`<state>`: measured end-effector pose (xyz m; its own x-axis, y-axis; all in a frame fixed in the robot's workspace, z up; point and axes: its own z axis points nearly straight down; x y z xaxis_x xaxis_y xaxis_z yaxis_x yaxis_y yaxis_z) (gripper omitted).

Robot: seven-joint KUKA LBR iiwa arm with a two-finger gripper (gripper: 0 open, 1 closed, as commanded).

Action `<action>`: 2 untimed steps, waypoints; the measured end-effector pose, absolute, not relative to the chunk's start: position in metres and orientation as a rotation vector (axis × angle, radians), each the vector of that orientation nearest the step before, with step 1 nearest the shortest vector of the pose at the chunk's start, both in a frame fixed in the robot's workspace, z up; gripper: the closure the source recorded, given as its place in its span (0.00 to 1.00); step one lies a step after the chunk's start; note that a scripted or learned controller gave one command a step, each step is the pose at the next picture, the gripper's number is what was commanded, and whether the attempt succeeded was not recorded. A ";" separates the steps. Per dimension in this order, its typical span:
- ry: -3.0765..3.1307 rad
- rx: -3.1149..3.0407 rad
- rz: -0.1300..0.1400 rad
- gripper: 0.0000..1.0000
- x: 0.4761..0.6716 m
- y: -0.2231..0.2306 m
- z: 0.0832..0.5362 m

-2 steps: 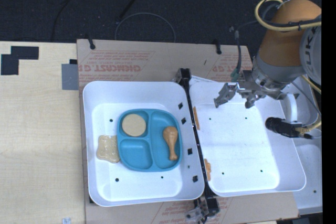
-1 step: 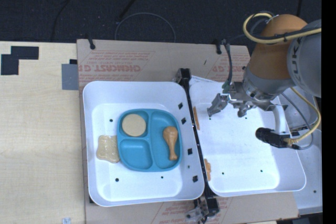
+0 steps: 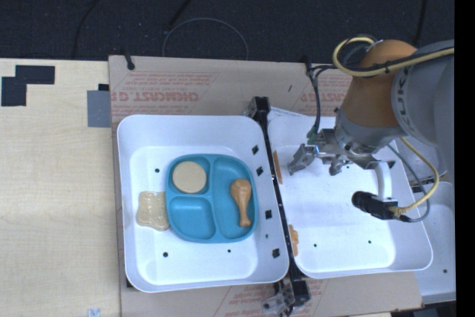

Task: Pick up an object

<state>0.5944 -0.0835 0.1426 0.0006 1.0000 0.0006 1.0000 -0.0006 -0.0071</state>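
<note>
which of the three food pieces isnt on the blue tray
The pale toast-like piece: it lies on the white bin floor against the blue tray, while the round piece and drumstick sit in compartments.

Two white bins — left bin (image 3: pixel 141 263), right bin (image 3: pixel 356 256). One blue divided tray (image 3: pixel 194 223), three compartments. One round tan disc (image 3: pixel 188 176). One drumstick (image 3: pixel 242 200). One pale tan piece (image 3: pixel 152 210) beside the tray — possibly bread, too blurred to tell. One arm, one gripper (image 3: pixel 320 159).
</note>
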 end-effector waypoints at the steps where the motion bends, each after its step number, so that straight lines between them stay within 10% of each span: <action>1: -2.222 -2.229 0.004 0.00 0.596 -0.086 0.093; 2: -2.213 -2.231 0.003 1.00 0.594 -0.086 0.103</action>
<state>0.5942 -0.0858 0.1028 0.0081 1.0000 -0.0018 1.0000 -0.0081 -0.0013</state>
